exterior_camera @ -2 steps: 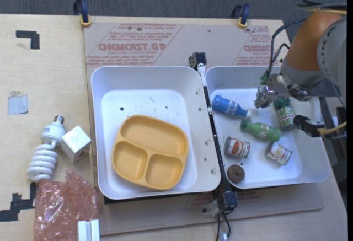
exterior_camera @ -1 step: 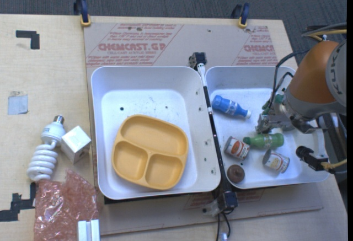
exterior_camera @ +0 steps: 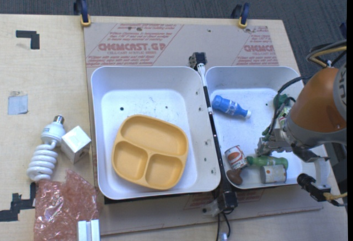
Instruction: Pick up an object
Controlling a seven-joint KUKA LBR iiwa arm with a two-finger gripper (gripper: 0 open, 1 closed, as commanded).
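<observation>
The claw is lowered into the right bin over the green bottle lying near the front wall, presumably for a grasp, though whether it is open or anything is held cannot be told, the wrist hiding it.

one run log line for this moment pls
arm: over right bin | pincer: low by green bottle | blue bottle: untouched | yellow tray: left bin
</observation>
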